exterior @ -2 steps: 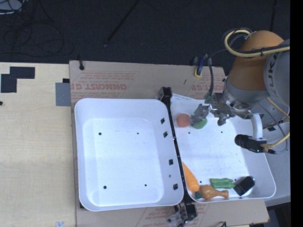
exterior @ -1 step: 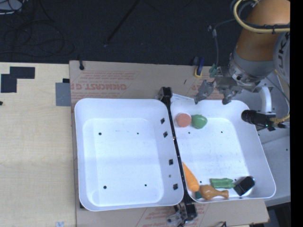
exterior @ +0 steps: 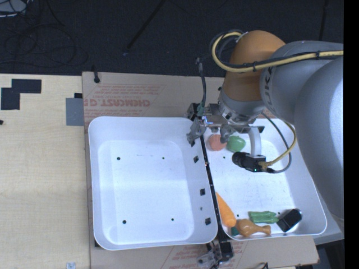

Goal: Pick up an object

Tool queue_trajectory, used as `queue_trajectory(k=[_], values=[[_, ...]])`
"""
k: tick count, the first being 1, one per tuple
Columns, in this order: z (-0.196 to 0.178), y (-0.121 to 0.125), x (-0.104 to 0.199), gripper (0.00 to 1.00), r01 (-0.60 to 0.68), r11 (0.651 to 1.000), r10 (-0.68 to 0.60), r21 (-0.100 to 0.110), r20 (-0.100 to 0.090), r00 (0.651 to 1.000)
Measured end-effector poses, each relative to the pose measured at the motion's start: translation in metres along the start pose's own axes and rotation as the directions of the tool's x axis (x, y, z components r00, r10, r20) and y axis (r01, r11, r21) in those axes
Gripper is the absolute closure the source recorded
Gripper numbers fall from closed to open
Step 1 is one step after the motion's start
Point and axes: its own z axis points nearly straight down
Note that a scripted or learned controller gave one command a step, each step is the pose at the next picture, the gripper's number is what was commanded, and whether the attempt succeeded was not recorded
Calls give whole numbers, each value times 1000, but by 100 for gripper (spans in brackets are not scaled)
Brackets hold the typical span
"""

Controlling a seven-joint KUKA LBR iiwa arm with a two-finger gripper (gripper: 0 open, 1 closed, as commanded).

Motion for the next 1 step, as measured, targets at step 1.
queue_trajectory(k=[1], values=[[-17, 2, -5, 100, -6, 1000, 6, -7, 3, 1000]])
